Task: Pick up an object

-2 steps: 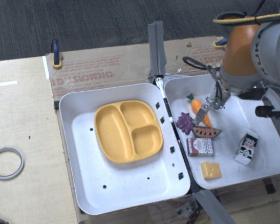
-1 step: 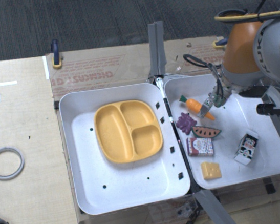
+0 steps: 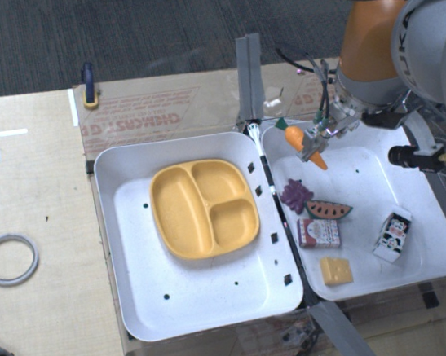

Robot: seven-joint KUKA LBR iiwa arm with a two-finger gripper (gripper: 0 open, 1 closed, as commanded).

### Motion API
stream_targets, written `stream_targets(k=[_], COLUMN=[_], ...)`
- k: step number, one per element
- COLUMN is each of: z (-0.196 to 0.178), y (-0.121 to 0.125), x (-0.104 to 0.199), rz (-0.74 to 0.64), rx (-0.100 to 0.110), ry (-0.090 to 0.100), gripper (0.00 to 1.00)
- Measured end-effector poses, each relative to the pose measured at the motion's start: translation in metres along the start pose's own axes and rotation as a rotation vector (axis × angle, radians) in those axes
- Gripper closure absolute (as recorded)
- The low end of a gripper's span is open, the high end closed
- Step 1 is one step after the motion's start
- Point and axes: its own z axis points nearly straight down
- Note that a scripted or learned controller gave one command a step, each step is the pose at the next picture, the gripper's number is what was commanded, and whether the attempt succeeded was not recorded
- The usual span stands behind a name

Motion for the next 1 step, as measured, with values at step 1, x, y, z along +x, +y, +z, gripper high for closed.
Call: stream_targets(k=[1], z=[0.0006], y=[0.0047], x=[-0.0153], rz=[-0.013], rx=[0.001], ry=[0.000], gripper=[1.00])
